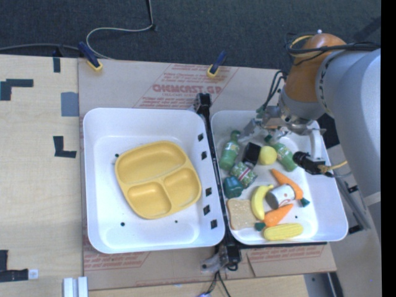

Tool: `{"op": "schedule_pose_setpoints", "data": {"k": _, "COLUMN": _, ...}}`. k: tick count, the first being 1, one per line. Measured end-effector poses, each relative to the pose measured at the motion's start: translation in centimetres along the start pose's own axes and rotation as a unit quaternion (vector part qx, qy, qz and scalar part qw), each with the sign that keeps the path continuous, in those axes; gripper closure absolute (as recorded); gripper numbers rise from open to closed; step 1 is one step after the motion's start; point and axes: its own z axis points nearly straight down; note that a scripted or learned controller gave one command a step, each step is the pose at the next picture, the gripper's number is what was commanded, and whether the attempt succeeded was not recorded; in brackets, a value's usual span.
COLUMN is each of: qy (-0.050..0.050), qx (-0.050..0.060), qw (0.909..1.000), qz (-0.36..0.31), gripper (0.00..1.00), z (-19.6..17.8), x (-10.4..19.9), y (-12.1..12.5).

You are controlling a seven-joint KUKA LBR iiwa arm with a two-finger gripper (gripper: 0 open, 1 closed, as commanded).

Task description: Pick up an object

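Beneath hand (265, 142), perhaps touching, yellow ball (267, 156)

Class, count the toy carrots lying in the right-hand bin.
2. One carrot lies right of the banana; the other carrot lies just above the corn cob. Others may hide under the pile.

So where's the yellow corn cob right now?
The yellow plastic corn cob lies at the front edge of the right white bin, just below the orange carrot.

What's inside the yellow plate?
Nothing shows in the yellow plate: all three of its sections look bare. It sits in the left bin. The bin floor under the plate is covered, so that part stays unseen.
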Motion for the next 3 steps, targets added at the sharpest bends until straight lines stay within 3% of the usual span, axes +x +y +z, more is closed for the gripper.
{"op": "schedule_pose_setpoints", "data": {"k": 1, "qy": 0.000, "qx": 0.003, "qw": 1.0000, "qz": 0.002, "gripper": 0.00, "z": 2.7, "x": 1.0, "y": -5.1}}
{"op": "schedule_pose_setpoints", "data": {"k": 2, "qy": 0.000, "qx": 0.003, "qw": 1.0000, "qz": 0.001, "gripper": 1.00, "z": 1.8, "x": 1.1, "y": -5.0}}
{"op": "schedule_pose_setpoints", "data": {"k": 3, "qy": 0.002, "qx": 0.004, "qw": 1.0000, "qz": 0.000, "gripper": 1.00, "z": -7.1, "x": 6.0, "y": 0.5}}
